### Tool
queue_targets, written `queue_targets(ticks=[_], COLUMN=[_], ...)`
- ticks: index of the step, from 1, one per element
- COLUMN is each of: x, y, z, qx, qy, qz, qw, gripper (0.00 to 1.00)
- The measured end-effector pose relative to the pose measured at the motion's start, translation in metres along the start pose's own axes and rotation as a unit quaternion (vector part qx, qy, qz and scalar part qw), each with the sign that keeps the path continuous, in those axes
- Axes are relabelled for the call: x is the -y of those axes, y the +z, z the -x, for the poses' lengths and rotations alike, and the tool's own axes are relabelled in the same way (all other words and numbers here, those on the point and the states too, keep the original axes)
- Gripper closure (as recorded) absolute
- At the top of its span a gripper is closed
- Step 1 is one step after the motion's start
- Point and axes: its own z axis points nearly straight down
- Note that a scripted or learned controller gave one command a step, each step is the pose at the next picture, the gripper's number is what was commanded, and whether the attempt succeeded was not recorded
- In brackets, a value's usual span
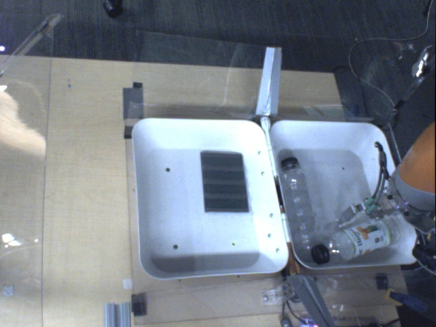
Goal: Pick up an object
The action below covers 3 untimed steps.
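Observation:
A clear plastic bottle (pixel 298 199) with a black cap lies along the left wall of the right bin (pixel 320 136). A second clear bottle (pixel 357 240), with a black cap and an orange-and-white label, lies across that bin's front right corner. My gripper (pixel 355 214) reaches in from the right and hangs low in the bin, right at the upper side of the labelled bottle. Whether it touches the bottle I cannot tell. A dark grey ribbed rectangular block (pixel 223 181) lies flat in the middle of the left bin (pixel 153 196).
The arm's orange band (pixel 419 165) stands over the right bin's right rim. A metal post (pixel 268 87) rises behind the join between the bins. Cables trail at the far right, and clamps sit by the front edge.

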Motion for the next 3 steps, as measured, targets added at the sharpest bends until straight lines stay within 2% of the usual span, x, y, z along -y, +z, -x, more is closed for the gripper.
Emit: queue_targets(ticks=[1,2,3], x=[-0.001,-0.045,-0.01], y=[0.017,-0.011,-0.164], z=[0.009,0.02,0.012], qx=[0.001,0.001,0.003], qy=[-0.054,-0.017,-0.085], qz=[0.004,0.001,0.003], qw=[0.9985,0.9998,0.9964], gripper=[0.0,0.0,0.0])
